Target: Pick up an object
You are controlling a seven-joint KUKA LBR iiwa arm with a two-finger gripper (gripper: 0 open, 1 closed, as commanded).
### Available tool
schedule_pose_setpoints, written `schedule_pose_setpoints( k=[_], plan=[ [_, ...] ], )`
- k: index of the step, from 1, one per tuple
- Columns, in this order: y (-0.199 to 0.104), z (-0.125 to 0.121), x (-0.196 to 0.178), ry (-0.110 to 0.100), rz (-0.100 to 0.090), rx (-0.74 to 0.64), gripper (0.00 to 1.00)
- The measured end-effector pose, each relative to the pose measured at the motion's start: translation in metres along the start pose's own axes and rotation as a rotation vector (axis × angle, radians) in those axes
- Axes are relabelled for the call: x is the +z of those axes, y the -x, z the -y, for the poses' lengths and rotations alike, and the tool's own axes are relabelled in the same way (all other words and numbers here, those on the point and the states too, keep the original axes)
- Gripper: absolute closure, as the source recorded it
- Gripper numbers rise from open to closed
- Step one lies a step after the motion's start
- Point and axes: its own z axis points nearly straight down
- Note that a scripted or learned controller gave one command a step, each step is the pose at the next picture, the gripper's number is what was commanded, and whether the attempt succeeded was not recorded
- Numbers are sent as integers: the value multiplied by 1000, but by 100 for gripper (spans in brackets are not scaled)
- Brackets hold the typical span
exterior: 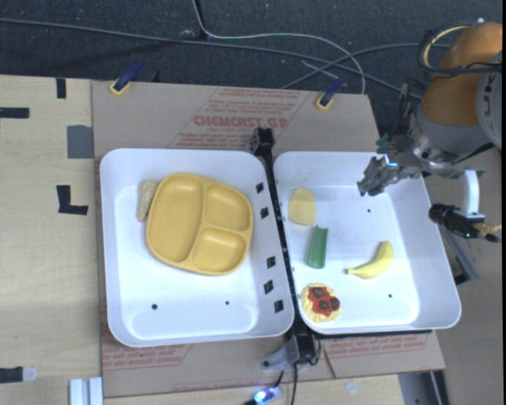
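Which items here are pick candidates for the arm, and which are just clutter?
Candidates, right bin: banana, green cucumber piece, pale yellow piece, small pizza; end effector hovers above this bin.

Lying about, left bin: yellow divided plate, tan piece beside it.

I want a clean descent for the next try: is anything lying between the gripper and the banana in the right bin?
Nothing visible. The gripper hangs over the right bin's far right corner; bare white floor runs from there to the banana.
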Motion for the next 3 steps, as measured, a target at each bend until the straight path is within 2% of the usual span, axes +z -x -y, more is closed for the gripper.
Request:
schedule_pose_setpoints(
  k=[1, 3],
  plan=[
    [-46, 5, -7, -3, -2, -4, 100],
    [-162, 27, -18, -3, -2, -5, 100]
  ],
)
